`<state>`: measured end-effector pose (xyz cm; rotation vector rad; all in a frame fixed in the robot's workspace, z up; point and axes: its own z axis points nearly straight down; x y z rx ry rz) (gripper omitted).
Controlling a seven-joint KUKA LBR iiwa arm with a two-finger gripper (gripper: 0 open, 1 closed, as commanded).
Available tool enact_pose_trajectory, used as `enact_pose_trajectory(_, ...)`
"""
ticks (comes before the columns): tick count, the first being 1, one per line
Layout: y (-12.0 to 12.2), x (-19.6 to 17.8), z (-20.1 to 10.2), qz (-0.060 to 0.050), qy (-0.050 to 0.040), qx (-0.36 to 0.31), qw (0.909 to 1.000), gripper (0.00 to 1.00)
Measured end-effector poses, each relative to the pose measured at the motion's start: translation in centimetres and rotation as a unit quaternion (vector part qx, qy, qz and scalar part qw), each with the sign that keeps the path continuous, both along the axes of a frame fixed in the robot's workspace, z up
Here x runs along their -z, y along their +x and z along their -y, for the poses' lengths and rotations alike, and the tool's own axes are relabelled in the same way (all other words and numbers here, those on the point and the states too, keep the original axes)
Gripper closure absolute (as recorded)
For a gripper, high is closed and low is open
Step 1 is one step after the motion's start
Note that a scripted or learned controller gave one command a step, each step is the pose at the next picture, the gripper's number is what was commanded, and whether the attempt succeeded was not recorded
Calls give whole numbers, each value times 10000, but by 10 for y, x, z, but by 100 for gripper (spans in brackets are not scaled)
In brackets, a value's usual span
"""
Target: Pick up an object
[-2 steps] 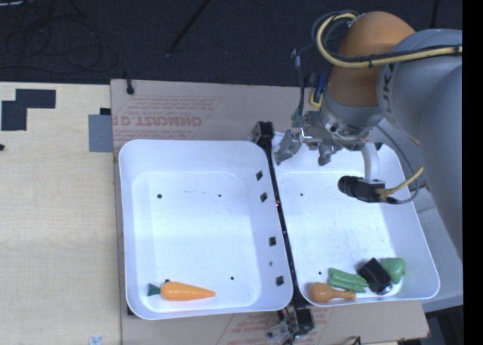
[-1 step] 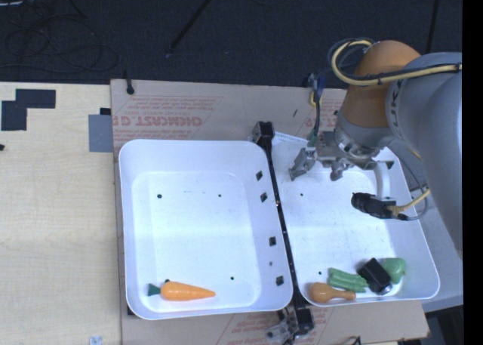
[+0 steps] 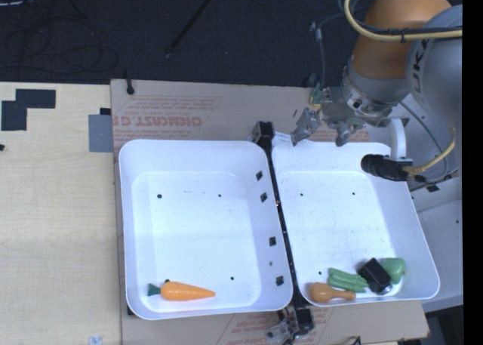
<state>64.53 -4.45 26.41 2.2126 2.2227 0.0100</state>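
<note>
Right now the claw [image 3: 323, 133] hangs over the far rim of the right bin [image 3: 343, 207], near the divider where the two bins meet; its two grey fingers [image 3: 303, 130] stand spread well apart with nothing between them; above it the grey arm [image 3: 441, 56] with its orange band [image 3: 392, 23] reaches in from the right, yellow cable looped around the top.

Down in the near corner of the right bin lies a small huddle of toys; an orange-tan pear-shaped piece [image 3: 330, 293] sits closest to the near wall; just beside it, touching or nearly so, a green bean-like vegetable [image 3: 346, 280] lies slantwise; a small black block [image 3: 374, 275] rests against the green one's right end, and behind the block a paler green rounded piece [image 3: 394, 266] pokes out; all of these lie well apart from the claw, at the opposite end of the bin.

Over in the left bin [image 3: 196, 223] a toy carrot [image 3: 185, 291] lies flat along the near wall, its green top pointing left and its tip pointing right.

Both bins sit on a sheet of brown cardboard [image 3: 196, 113] with red printing, laid on the pale wooden counter [image 3: 53, 223]; a few dark patches mark the counter at the far left.
</note>
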Motion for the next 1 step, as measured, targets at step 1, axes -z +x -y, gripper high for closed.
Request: enact_pose_trajectory(1,-3,82,-92,-90,10,-15,10000,0)
